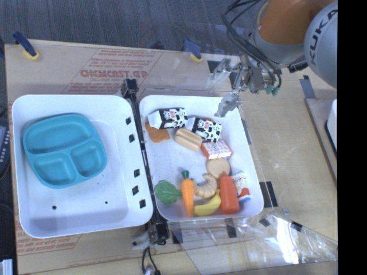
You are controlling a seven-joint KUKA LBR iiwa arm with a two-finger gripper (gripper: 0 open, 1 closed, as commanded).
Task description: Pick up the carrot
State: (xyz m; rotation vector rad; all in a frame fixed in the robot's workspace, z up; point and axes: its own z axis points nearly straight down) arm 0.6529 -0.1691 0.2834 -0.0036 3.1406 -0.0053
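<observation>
Early going here: the carrot (187,196) lies untouched at the near edge of the right bin (250,153), leafy greens (167,192) on one side, croissant (205,186) on the other. The pincer (229,103) hangs over that bin's far rim, well apart from it; whether it's open or closed, I cannot tell. Reach, descent and grasp all remain.

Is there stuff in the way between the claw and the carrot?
Yes. The claw is at the far edge of the right bin, and the carrot lies at the near side. Between them lie a cow-print carton, a hot dog bun and a croissant touching the carrot. From above, nothing covers it.
</observation>
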